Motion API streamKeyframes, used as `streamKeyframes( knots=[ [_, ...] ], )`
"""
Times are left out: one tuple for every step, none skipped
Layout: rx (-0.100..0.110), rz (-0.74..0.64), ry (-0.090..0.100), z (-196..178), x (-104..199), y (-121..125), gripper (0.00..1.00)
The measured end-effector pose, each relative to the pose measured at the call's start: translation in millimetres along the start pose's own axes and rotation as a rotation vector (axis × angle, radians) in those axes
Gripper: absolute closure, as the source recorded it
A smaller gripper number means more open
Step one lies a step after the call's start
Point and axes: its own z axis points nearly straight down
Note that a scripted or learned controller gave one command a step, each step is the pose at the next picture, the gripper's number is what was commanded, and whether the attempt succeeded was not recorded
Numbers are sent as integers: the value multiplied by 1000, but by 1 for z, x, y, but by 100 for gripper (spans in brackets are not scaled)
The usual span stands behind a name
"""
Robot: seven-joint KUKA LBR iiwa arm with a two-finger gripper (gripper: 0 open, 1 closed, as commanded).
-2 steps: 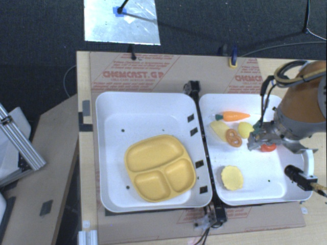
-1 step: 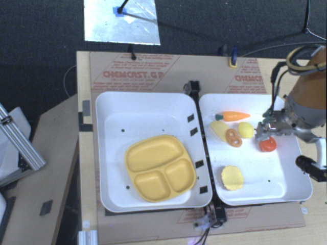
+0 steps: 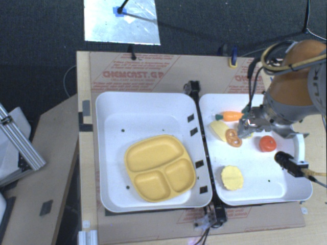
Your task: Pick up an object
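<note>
Gripper [image 3: 247, 127], grip state impossible to tell, hovers seemingly just beside the pretzel [image 3: 233, 138]; centre over it before descending

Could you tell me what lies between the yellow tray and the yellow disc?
The bins' adjoining rims with black clips separate the yellow tray from the yellow disc, per the camera view.

Two shallow white bins side by side on the surface [image 3: 153, 75], a brown board printed with red lettering. The left bin [image 3: 110, 137] contains a yellow three-compartment tray [image 3: 160, 167], lying tilted. The right bin [image 3: 265, 188] sits just beside it, joined by a black divider strip [image 3: 201, 137]. Beyond the board, a shiny silver sheet [image 3: 121, 14] rests on dark carpet [image 3: 36, 34]. Aluminium framing [image 3: 20, 144] at far left.
</note>
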Motion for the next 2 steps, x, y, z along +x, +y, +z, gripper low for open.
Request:
streamKeyframes(
  knots=[
    [0, -2, 1, -3, 62, 12, 100],
    [-1, -2, 2, -11, 121, 37, 100]
  ],
)
